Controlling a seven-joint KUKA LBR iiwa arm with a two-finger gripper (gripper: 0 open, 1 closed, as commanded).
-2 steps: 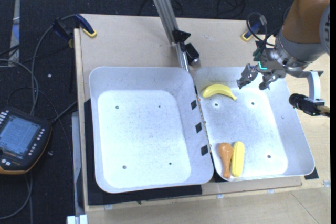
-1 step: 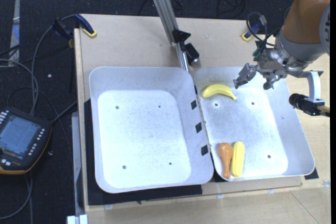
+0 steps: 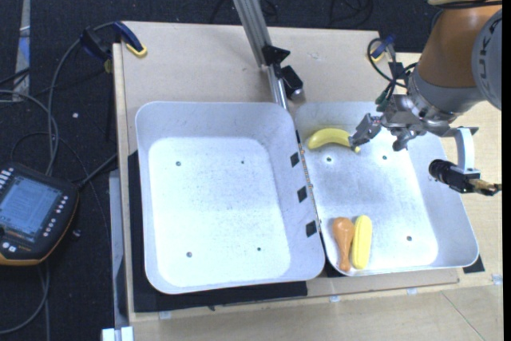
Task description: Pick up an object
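A yellow banana (image 3: 327,139) lies at the back left of the right bin (image 3: 447,208). Near that bin's front edge an orange drumstick-shaped toy (image 3: 343,240) and a yellow oblong toy (image 3: 362,242) lie side by side. My gripper (image 3: 379,137) hangs over the back of the right bin, just right of the banana. It is open, with nothing between its fingers. One fingertip (image 3: 358,139) is close to the banana's right end; whether it touches is unclear.
The left bin (image 3: 160,172) holds no objects. A slanted metal pole (image 3: 251,12) with a black clamp stands behind the seam between the bins. Blue and yellow clamps sit at the bench's back corners. A teach pendant (image 3: 28,212) lies on the floor at left.
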